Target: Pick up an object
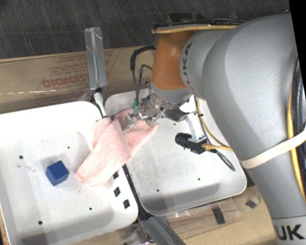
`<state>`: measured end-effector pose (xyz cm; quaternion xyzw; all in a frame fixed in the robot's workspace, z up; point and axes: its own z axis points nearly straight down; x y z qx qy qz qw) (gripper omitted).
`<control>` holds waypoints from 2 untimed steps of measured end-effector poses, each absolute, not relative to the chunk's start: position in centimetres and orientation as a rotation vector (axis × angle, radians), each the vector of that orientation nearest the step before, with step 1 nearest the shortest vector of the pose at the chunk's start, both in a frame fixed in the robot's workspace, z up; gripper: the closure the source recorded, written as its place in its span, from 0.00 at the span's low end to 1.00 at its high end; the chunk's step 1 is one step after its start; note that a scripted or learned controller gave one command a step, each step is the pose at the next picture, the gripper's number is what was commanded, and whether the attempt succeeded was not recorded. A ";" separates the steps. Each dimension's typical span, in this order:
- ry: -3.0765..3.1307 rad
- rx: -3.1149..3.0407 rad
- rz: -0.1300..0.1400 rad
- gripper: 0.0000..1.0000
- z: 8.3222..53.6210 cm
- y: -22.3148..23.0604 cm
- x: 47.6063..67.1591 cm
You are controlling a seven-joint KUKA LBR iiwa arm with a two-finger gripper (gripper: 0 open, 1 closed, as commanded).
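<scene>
Camera view, reading from the left of the frame: my left bin (9, 173) holds a small blue cube (57, 172) sitting on its floor at centre-left, well apart from everything else. Moving right, a pink cloth (110, 147) lies draped across the wall between the two bins, its lower end resting in the left bin and its upper end reaching into the top-left corner of the right bin (178, 196). At that upper end sits my claw (140, 115), low over the cloth and touching or nearly touching it. I cannot tell from this angle how far the claw is spread, nor whether any cloth is actually pinched in it; the wrist and cabling hide the tips. Further right, the orange band and the big grey arm cover the right side of the frame, and a black cable fitting (188, 141) hangs over the right bin's floor.

My read is that I am at the grasp step on the cloth, not yet lifting. Next I need a firm close on the fold, then a straight rise high enough that the trailing end clears the divider without snagging. If the cloth slips, the cube is the fallback.
</scene>
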<state>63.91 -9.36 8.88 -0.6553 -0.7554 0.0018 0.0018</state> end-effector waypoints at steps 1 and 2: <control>-2.370 -2.047 0.013 1.00 9.4 -9.2 63.9; -2.523 -1.870 0.002 1.00 19.2 -0.4 59.4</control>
